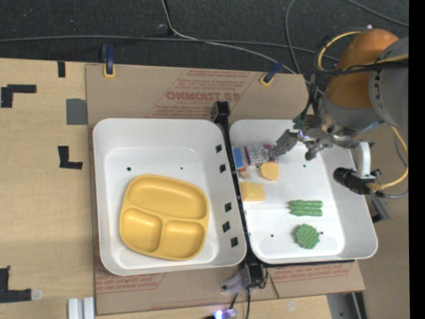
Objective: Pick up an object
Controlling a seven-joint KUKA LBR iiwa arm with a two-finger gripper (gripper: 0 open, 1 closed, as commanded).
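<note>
My gripper [297,148] hangs over the upper part of the right bin [352,241], its two dark fingers spread apart with nothing between them. Just below its left finger lies a small round yellow piece [269,171]. A small packet with blue and red print [247,157] sits at the bin's left wall. A pale yellow square slice [252,191] lies below it. Green bean pods [305,208] and a round green broccoli-like piece [306,236] rest lower in the bin.
The left bin [109,145] holds a yellow three-compartment plate [164,216]. A black divider strip [229,178] runs between the bins. Cables loop above the arm at the upper right.
</note>
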